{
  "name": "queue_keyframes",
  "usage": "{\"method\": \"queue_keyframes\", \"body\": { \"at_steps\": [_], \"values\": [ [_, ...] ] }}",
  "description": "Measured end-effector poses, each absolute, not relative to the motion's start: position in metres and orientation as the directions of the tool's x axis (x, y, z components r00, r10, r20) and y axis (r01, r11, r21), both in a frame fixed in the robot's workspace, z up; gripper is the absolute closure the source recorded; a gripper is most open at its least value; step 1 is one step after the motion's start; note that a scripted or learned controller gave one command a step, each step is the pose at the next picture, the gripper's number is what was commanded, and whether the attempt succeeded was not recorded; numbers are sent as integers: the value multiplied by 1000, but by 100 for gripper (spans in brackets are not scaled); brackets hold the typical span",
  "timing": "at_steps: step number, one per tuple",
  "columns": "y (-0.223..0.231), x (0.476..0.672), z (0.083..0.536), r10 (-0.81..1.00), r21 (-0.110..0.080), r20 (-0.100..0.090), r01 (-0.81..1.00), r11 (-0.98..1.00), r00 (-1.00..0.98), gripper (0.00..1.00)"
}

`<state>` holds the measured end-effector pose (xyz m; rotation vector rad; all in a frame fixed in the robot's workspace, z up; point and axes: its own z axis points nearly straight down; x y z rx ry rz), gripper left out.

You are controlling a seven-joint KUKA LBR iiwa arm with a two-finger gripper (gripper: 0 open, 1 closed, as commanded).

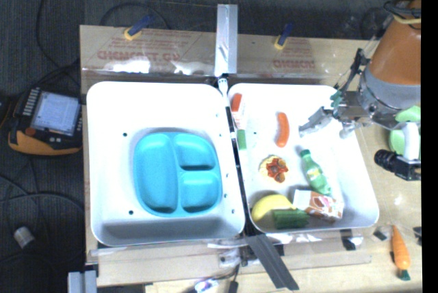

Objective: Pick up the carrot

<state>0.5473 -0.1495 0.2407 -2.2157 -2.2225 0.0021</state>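
The desk (383, 168) is a pale wooden top standing on dark grey carpet (55, 4), with black cables trailing across the floor beyond it. On the floor left of the desk lies a small device with a lit screen (53, 113) in an orange and black case. A clear plastic sheet (171, 52) is fixed along the far edge of the desk with yellow and blue clamps, and a metal post (226, 38) rises at its middle.

Two shallow white bins sit side by side on the desk. The left bin (109, 148) holds a blue divided tray (178, 172). The right bin (356, 182) is the landmark for the rest: the carrot (281, 129) lies in its far half, long axis running roughly front to back, apart from the other things. Nearer the front of that bin are a small round item with red topping (275, 168), a green bottle (314, 172), a yellow lemon-like piece (268, 208), a dark green piece (291, 218) and a red and white packet (321, 205). An orange and white piece (236, 107) lies against the bin's left wall.

The arm comes in over the right bin's far right corner. The tool (316, 122) hangs above that bin, just right of the carrot and not touching it. Its fingers (309, 126) look spread apart with nothing between them.
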Motion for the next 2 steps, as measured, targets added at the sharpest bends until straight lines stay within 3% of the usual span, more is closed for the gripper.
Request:
{"method": "queue_keyframes", "body": {
  "at_steps": [1, 2],
  "values": [
    [-152, 538, 317, 979, -2, -2, 979, 205, -205, 0],
    [-154, 522, 181, 954, -2, 2, 954, 299, -299, 0]
  ]
}}
